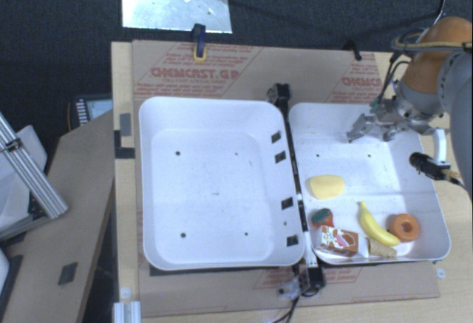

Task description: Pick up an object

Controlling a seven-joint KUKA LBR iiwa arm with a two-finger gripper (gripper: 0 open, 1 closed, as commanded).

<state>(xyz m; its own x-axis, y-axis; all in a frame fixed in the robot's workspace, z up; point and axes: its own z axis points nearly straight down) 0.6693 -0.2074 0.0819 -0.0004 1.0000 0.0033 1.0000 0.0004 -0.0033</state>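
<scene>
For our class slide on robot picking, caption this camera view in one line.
Tool above the right bin, apart from the banana and yellow piece below.

"CHEMCAST GP" on board (194, 72)

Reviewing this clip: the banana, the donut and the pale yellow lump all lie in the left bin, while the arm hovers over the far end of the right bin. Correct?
Not quite. The camera view shows the banana, donut and pale yellow lump in the right bin, not the left bin. The rest holds: the gripper hovers over the right bin's far end.
</scene>
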